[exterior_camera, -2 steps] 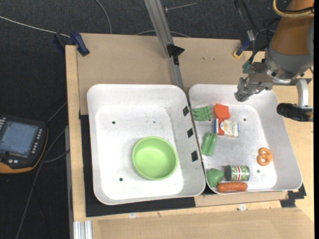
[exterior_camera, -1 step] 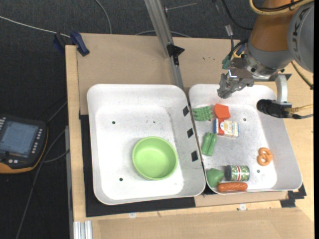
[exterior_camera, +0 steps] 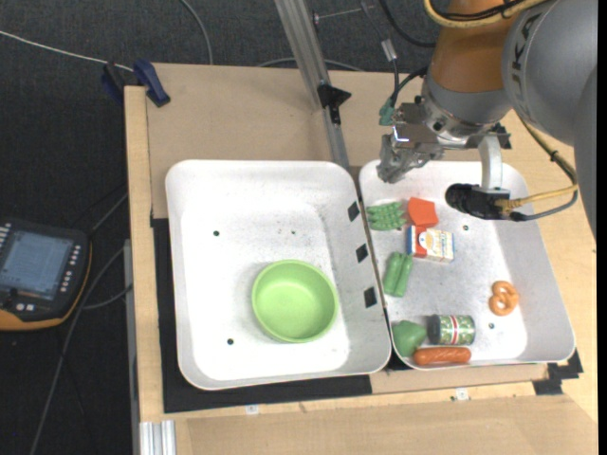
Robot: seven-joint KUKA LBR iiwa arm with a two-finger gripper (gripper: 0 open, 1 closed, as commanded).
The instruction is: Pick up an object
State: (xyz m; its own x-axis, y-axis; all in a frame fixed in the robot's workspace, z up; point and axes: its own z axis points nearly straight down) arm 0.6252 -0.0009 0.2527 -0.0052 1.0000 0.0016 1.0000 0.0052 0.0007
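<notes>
My gripper (exterior_camera: 392,167) hangs over the far left corner of the right bin (exterior_camera: 548,292), just above and behind a green ridged piece (exterior_camera: 384,217). Nothing shows in its grasp. Beside that piece lie an orange block (exterior_camera: 422,210) and a small white and blue carton (exterior_camera: 432,245). A green pickle-shaped piece (exterior_camera: 396,275) lies along the bin's left wall. Near the front sit a green can (exterior_camera: 450,329), a green pepper-like lump (exterior_camera: 408,336) and a red sausage (exterior_camera: 441,355). An orange pretzel (exterior_camera: 503,298) rests at the right.
The left bin (exterior_camera: 204,216) holds a green bowl (exterior_camera: 294,300) toward its front. A metal pole (exterior_camera: 308,60) slants up behind the bins. A black part with a yellow cable (exterior_camera: 477,201) hangs from the arm over the right bin's back.
</notes>
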